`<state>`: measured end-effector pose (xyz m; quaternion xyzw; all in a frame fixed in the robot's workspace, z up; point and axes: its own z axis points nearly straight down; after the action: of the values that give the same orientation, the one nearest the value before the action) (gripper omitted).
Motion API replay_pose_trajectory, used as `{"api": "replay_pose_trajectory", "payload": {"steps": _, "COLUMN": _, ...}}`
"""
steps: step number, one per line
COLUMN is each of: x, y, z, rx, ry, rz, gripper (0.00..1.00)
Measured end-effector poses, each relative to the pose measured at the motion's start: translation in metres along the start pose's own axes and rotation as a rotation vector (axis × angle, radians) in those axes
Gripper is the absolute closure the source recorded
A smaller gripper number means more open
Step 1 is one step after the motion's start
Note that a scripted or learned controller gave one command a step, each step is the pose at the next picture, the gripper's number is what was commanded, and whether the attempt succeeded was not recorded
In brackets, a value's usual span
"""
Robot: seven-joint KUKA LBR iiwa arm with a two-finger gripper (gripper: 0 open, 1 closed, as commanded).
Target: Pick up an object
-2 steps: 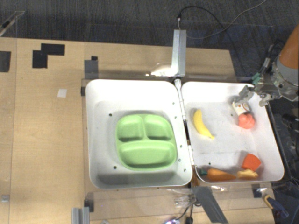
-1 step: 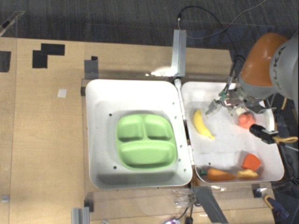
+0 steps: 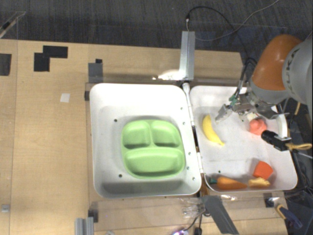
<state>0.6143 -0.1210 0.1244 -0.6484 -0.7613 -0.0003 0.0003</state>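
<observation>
Presently we are hovering the hand [image 3: 226, 112] over the right bin [image 3: 293, 180], fingers spread and empty. We are judging the approach step: the banana [image 3: 212, 130] is lying just below-left, needing descent and closure.

Single fixed cam, mounted above the light wooden worktop [image 3: 44, 146], looking down at a slight slant. Far enough back to frame both shallow white plastic bins: left bin [image 3: 100, 131], right bin [image 3: 288, 175], side by side, centre-right of frame. Far edge of the worktop sits near the top of frame, with dark grey carpet floor [image 3: 98, 13] beyond it. Near edge is cut off at the bottom. Grey arm with orange band [image 3: 276, 67] enters from frame right. No second view, so no overlap.
</observation>
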Motion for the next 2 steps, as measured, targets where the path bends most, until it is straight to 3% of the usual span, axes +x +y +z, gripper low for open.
{"api": "replay_pose_trajectory", "payload": {"steps": 1, "x": 0.029, "y": -0.001, "z": 0.031, "rx": -0.004, "ry": -0.001, "rz": -0.037, "gripper": 0.0}}
{"api": "replay_pose_trajectory", "payload": {"steps": 2, "x": 0.035, "y": -0.12, "z": 0.034, "rx": -0.011, "ry": -0.004, "rz": -0.12, "gripper": 0.0}}
